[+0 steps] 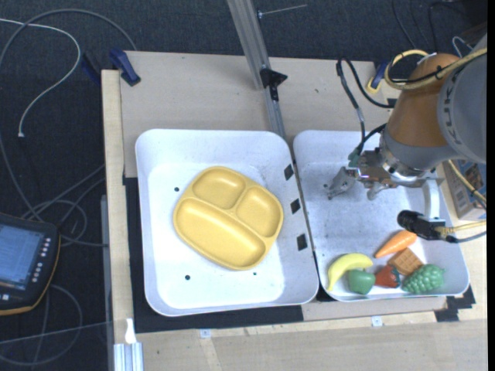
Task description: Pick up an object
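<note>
Several toy foods lie in the near right corner of the right bin (332, 230): a yellow banana (346, 266), a green round fruit (360, 282), a small red piece (385, 277), an orange carrot (396, 243), a brown cracker (406, 262) and a green bunch (424, 279). My gripper (356, 187) hangs over the middle of the right bin, up and to the left of the pile and apart from it. It is open, with nothing between its spread fingers.
The left bin (155, 207) holds a yellow divided plate (228, 216). A metal pole (251, 29) rises from the back, between the bins. Cables trail over the bench behind the arm at the right. A tablet (19, 261) lies on the floor at far left.
</note>
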`<act>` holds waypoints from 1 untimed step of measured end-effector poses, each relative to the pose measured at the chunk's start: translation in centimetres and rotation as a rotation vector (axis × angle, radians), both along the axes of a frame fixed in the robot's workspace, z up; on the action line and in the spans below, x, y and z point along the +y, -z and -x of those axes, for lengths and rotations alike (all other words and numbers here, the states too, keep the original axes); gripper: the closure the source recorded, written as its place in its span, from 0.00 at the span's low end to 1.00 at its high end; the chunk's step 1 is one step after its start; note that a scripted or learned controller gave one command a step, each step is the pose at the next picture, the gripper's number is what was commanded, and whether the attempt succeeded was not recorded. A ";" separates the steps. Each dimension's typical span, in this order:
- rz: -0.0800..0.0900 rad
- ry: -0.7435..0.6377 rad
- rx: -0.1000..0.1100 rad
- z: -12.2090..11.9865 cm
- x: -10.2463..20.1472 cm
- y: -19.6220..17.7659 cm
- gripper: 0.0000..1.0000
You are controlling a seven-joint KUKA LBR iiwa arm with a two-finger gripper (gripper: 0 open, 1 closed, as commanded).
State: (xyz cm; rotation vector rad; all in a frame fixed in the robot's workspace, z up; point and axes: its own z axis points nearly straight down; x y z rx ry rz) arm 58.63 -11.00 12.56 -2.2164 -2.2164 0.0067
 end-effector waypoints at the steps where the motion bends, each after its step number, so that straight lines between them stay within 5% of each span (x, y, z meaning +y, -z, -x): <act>1: 0.000 0.000 -0.001 0.1 0.1 3.5 0.00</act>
